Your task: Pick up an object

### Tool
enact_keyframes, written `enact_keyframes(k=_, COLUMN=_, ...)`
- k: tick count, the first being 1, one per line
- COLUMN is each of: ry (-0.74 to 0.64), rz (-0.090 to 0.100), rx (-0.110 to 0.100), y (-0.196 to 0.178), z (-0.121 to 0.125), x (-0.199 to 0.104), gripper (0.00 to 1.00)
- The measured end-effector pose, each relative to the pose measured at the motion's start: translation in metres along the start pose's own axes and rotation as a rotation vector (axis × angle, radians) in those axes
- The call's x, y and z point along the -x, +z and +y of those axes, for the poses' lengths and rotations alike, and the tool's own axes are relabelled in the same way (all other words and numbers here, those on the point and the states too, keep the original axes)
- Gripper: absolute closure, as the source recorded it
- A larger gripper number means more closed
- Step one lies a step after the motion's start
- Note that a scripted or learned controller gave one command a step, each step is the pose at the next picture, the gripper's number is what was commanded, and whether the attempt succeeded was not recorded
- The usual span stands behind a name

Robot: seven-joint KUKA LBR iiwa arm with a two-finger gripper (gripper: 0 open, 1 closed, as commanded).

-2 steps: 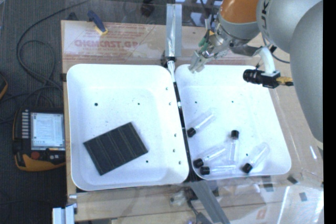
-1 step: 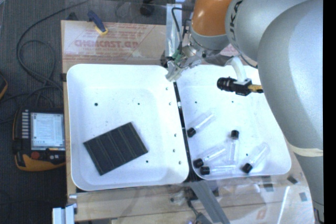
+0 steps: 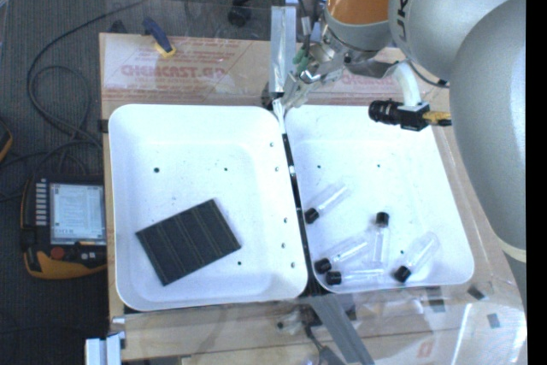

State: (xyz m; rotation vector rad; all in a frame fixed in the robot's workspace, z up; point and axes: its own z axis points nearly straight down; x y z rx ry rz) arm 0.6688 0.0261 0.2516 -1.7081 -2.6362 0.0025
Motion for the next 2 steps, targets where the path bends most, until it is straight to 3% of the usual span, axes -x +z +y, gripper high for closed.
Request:
enact_keyframes(k=1, ry=-0.464, rz=0.001, rx=0.0, y=0.066, z=-0.007, x=0.014, gripper=1.0)
enact_keyframes(k=2, ry=-0.19, rz=-0.001, rx=0.001, y=-0.05, z=-0.03, x=-0.004, gripper=1.0)
